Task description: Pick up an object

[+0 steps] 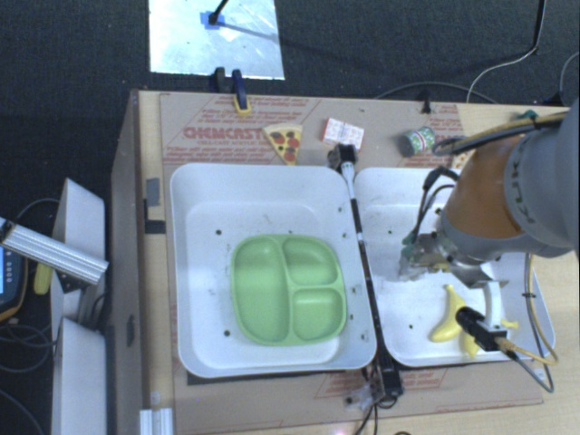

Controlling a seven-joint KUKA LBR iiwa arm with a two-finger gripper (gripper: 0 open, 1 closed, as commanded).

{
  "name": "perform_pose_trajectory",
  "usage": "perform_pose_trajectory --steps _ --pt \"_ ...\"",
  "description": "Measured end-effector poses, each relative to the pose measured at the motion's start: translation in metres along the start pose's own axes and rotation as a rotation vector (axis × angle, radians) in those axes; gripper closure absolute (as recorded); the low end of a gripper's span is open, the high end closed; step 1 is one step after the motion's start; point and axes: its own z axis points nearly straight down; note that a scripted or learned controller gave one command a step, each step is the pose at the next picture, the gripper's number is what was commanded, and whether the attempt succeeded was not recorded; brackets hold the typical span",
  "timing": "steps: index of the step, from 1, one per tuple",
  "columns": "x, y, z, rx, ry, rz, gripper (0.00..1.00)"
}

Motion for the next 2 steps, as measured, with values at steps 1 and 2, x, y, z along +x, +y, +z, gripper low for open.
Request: perform_pose_trajectory --steps 1,2 --pt "-0.0202 0.0223 -0.0990 -0.003 -0.002 -0.001 1.00" --pt "-0.0200 0.0219 -0.0985 -0.001 -0.001 -0.001 0.00"
